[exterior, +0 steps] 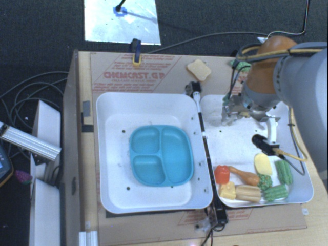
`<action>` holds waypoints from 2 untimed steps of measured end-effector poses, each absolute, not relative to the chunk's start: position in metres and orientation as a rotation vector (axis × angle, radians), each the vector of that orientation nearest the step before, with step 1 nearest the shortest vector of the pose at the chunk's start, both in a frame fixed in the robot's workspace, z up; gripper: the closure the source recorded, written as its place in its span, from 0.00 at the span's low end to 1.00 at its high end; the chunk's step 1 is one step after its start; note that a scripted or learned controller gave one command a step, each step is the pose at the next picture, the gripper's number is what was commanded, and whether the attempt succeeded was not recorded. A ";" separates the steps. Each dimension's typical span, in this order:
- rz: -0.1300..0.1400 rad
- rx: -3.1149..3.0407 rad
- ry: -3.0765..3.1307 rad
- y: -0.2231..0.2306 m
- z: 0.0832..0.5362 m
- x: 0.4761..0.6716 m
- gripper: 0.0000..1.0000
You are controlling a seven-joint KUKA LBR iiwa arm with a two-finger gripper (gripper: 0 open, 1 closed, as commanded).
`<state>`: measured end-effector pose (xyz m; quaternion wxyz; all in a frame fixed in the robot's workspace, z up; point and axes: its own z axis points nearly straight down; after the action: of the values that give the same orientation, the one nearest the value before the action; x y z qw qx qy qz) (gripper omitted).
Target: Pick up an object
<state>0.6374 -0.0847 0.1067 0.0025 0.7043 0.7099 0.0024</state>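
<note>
Toy foods, red, orange, yellow and green, cluster in right bin.

Both bins look like smooth white plastic with a faint sheen. The blue plate is smooth, matt plastic. The toy foods, such as the tomato, carrot and lemon, look like glossy moulded plastic; the green pods have a ribbed surface. The tabletop is matt brown cardboard with red print. The sponge looks porous and dull. The arm has a smooth grey casing and a shiny orange band. The sheet beyond looks like brushed metal.
</note>
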 end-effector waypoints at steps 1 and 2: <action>0.011 2.205 2.227 -0.085 0.118 0.638 1.00; 0.003 2.216 2.226 -0.056 0.185 0.578 1.00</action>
<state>0.5778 -0.0559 0.1854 0.0003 0.7056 0.7086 0.0010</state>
